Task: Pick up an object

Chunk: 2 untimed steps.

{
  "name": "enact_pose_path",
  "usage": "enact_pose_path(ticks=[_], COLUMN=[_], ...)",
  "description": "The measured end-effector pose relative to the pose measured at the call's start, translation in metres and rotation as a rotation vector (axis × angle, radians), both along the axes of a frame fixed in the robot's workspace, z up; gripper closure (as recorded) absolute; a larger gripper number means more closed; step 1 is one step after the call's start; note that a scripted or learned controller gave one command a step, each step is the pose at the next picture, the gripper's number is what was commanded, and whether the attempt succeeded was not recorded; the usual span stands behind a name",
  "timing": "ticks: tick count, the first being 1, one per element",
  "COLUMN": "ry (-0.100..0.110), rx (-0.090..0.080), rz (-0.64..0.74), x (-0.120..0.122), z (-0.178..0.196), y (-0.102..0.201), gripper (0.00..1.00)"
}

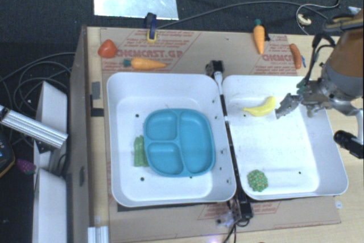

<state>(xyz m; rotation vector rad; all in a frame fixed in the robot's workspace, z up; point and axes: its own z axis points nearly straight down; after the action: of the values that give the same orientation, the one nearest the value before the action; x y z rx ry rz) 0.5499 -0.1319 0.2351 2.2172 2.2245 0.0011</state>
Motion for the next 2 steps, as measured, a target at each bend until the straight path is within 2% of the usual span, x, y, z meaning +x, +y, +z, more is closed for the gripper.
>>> enact_pose_path(ticks=[1,2], ry=[0.003,0.0], rx=[0.001,0.0], rz=[-0.002,0.0], x=[0.031,0.105], z=[-0.138,-0.15], y=[-0.015,-0.012], gripper=[0.0,0.0])
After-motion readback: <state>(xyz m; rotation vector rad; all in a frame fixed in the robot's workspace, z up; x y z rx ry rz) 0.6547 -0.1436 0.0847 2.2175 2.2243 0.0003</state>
